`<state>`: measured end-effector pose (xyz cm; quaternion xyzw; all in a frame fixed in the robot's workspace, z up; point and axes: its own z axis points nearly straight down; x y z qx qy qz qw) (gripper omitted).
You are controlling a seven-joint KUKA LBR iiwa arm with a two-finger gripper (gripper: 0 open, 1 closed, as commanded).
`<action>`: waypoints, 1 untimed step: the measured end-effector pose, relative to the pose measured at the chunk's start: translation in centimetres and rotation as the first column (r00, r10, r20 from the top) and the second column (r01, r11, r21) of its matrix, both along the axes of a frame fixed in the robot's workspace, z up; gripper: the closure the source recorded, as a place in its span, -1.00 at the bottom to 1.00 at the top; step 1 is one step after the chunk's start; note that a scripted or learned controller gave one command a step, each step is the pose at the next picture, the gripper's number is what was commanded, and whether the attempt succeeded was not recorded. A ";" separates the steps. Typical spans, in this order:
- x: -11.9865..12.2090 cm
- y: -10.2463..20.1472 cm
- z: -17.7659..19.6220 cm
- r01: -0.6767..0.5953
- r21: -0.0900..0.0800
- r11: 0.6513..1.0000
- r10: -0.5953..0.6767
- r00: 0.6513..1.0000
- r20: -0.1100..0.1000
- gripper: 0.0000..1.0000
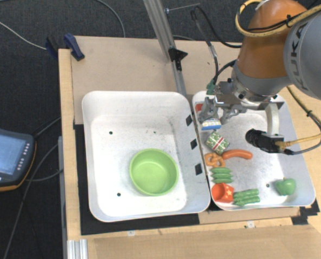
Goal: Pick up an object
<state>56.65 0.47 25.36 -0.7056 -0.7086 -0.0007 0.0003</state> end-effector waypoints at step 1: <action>-2.5 4.1 0.3 0.000 0.000 1.000 0.000 1.000 -0.001 1.00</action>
